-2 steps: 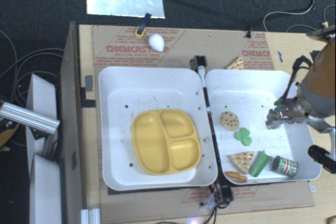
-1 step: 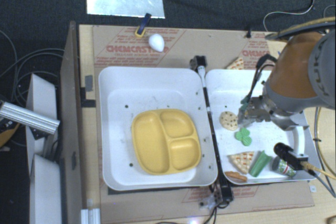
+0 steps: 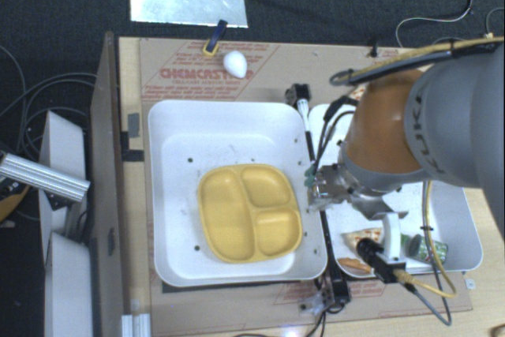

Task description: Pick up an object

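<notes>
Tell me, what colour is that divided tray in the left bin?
Yellow: the tray shows best in the camera view.

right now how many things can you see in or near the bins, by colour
yellow: 1, the divided tray in the left bin
white: 1, egg-shaped thing on the cardboard
green: 1, can-like thing in the right bin
tan: 1, flat piece
total: 4
</notes>
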